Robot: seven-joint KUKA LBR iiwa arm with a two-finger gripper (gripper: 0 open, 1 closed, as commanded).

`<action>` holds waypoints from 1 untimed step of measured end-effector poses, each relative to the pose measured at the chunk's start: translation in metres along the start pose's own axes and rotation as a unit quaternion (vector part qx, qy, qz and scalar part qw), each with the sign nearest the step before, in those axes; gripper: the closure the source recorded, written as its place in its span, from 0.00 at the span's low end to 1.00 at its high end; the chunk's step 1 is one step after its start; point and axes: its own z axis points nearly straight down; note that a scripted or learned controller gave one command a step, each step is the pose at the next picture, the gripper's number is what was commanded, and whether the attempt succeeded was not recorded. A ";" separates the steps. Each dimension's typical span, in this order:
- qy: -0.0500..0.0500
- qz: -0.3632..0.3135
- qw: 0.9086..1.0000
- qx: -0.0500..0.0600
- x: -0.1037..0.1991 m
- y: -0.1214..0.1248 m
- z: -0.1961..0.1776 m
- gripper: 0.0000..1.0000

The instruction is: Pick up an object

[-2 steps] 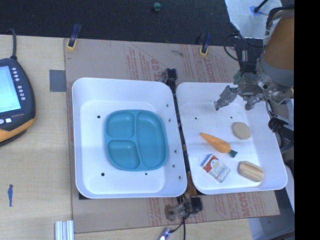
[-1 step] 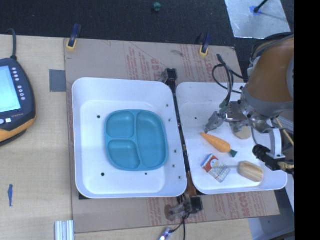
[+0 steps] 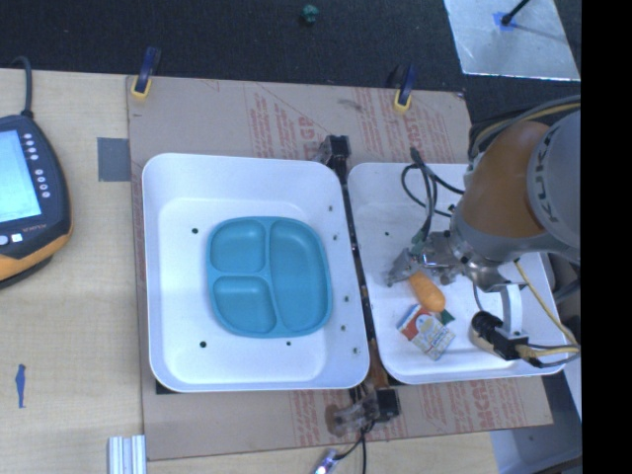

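Looking from the near edge of the counter, I count two white bins side by side on a brown cardboard sheet. Their inner rims nearly touch along a dark seam.

My left bin holds one blue divided plate, with three compartments, lying flat near the middle; bare white floor runs all round it, so there is open room at every wall.

My right bin is the crowded one. Near its front wall lies one small printed packet, and just behind it, touching or nearly so, one orange rounded object. Open floor remains toward the far-left corner of that bin.

My arm reaches in from the right and covers the right half of that bin. The tool hangs just above the orange object (I cannot tell how its fingers stand, they are too small and blurred).

Farther back, two clamps pin the cardboard's far edge. One pendant rests at the counter's left edge.
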 end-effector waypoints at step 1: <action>-0.001 -0.001 1.000 0.000 -0.001 0.000 -0.010 1.00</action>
